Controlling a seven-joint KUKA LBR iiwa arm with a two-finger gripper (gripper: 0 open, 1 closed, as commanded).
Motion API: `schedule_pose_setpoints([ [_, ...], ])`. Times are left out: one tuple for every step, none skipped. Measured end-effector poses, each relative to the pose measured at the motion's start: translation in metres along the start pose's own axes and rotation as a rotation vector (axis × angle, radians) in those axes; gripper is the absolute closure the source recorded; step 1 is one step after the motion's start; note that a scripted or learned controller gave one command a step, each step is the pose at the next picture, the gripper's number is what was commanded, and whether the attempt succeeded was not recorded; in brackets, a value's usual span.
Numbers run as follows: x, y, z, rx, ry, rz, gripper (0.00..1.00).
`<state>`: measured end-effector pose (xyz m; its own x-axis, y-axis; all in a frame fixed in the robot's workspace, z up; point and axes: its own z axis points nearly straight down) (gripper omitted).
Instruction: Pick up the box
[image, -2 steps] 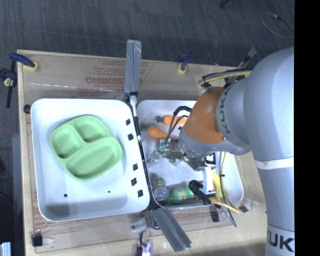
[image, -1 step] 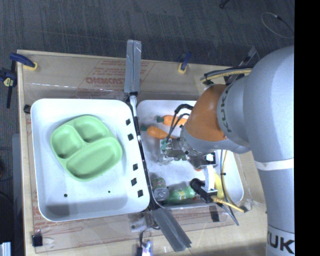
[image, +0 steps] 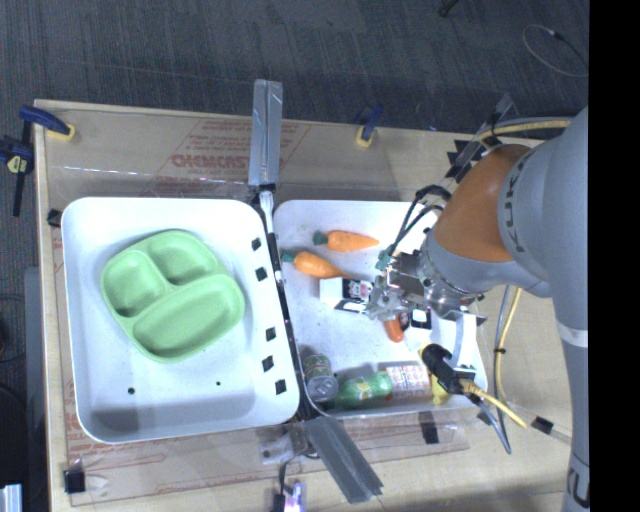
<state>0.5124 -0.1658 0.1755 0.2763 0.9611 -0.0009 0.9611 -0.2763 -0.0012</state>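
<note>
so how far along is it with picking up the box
Done: the gripper is down in the right bin, right at the box. In hand: nothing visibly; the box lies on the bin floor beside two carrots. Left: grasp and lift.

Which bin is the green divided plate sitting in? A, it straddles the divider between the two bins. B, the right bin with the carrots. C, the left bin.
C: the green divided plate lies wholly inside the left bin, while the two carrots lie in the right bin beyond the divider.
</note>
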Motion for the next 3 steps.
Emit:
schedule_pose_setpoints([
  [-0.041, -0.025, -0.037, 0.000, 0.001, 0.265, 1.00],
  [0.002, -0.037, 0.084, 0.003, 0.003, 0.291, 1.00],
  [0.001, -0.037, 0.084, 0.002, 0.003, 0.293, 0.00],
])
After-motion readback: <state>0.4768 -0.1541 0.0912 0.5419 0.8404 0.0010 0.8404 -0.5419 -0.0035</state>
